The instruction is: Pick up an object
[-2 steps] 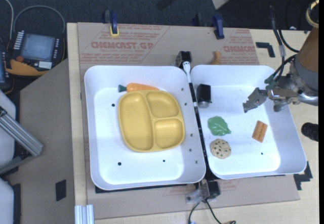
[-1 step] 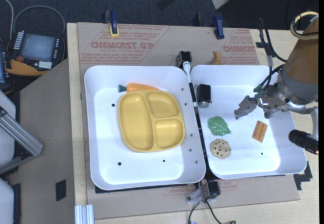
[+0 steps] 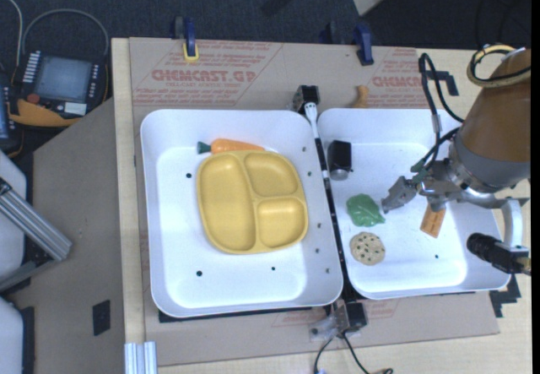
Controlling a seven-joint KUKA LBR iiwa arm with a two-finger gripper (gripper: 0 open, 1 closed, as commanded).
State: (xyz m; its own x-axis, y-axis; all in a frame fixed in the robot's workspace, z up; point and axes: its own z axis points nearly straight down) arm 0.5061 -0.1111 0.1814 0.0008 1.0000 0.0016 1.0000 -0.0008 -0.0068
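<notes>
My gripper (image 3: 411, 193) hangs over the middle of the right bin (image 3: 405, 279), on the end of the grey and orange arm that comes in from the right. A green leafy object (image 3: 364, 210) lies just left of it. A small orange stick (image 3: 432, 221) lies just below it, partly under the wrist. A round speckled cookie (image 3: 367, 247) rests near the bin's front left. A black cup-like object (image 3: 339, 157) sits at the bin's back left. I see nothing held in the gripper.
The left bin (image 3: 169, 279) holds a yellow divided plate (image 3: 251, 199), with an orange carrot (image 3: 234, 145) behind it. A raised divider runs between the two bins. Cables hang beside the arm at the right.
</notes>
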